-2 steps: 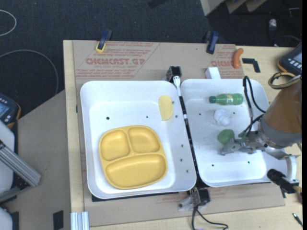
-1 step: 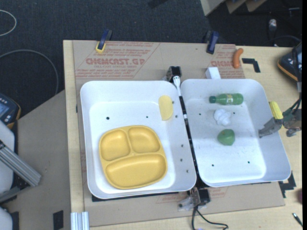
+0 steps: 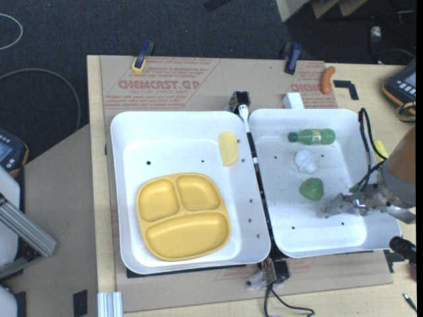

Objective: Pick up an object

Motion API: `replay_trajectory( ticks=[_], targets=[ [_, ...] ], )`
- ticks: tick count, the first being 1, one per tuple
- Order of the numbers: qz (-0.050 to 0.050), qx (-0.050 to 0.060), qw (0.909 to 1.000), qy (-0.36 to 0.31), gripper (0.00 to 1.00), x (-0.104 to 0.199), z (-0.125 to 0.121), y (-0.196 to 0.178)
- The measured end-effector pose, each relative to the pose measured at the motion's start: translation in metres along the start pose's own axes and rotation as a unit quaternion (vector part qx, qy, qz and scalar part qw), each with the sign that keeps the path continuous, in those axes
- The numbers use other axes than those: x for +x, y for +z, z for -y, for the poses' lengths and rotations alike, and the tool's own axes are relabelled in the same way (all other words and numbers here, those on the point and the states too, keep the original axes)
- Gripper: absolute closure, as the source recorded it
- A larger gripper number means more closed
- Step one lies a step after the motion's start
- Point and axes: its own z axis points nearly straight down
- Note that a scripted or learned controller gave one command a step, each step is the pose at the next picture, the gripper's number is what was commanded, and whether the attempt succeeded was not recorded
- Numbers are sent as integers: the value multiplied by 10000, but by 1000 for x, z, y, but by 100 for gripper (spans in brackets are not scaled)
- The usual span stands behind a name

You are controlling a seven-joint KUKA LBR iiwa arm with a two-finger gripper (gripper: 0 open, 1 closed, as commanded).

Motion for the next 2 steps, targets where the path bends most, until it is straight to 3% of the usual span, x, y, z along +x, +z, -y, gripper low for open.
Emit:
replay_trajectory(
  ticks=[1,2],
  targets=[
    [40,-91,9999,-17,0,10,-10,-102],
    [9,-23,10000,3,0,20,-1,13]
  ],
)
